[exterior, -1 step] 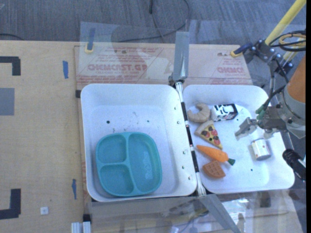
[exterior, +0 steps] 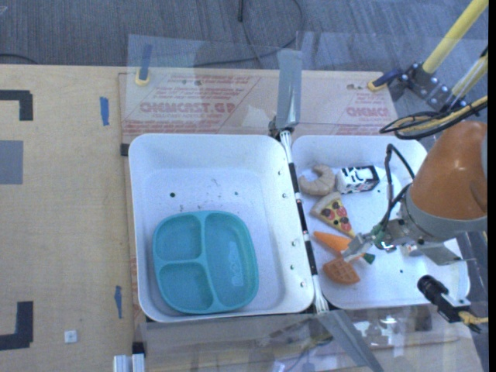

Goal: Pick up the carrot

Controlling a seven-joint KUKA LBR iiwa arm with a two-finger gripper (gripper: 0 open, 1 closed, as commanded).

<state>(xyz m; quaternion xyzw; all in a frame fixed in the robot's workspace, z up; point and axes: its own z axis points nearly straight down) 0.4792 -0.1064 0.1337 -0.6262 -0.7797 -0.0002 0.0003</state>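
Note:
The carrot [exterior: 331, 241] is a short orange piece lying in the right bin [exterior: 403, 285], near its left wall, below a pizza slice. My gripper [exterior: 359, 249] hangs low over the bin just right of the carrot, at the carrot's right end and above an orange-brown toy. The grey wrist and the orange band of the arm cover the bin's right side.
The right bin also holds a pizza slice [exterior: 334, 211], a tan pastry-shaped toy [exterior: 318, 180], a black-and-white item [exterior: 357, 178] and an orange-brown toy [exterior: 341, 271]. A teal divided plate [exterior: 204, 262] lies in the left bin [exterior: 209, 161]. Cables run beside the arm.

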